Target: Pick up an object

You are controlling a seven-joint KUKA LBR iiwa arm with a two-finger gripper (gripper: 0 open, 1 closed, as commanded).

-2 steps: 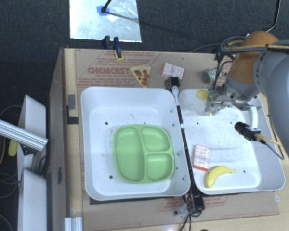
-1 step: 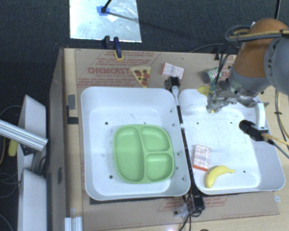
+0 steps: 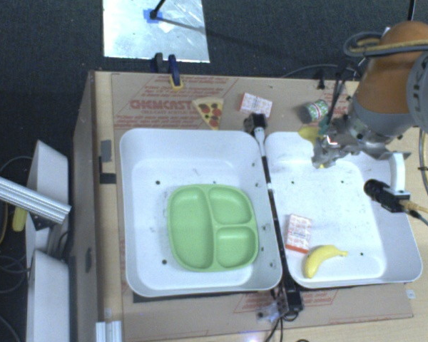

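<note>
We are reading "CHEMCAST" point(image 3: 162, 105) in faded red on the tabletop point(image 3: 200, 95). The pincer point(image 3: 322, 157) is hanging over the right bin point(image 3: 399, 262); its opening we cannot tell. A banana point(image 3: 321, 258) and small packet point(image 3: 298, 232) are lying there; a green plate point(image 3: 212, 226) is sitting in the left bin point(image 3: 139, 191).

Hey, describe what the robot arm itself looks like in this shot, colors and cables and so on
The arm is bulky and rounded, with an orange section above a grey wrist. Dark cables loop over its top and run down toward the gripper, a small grey metal unit with a tiny red light near its tip.
</note>
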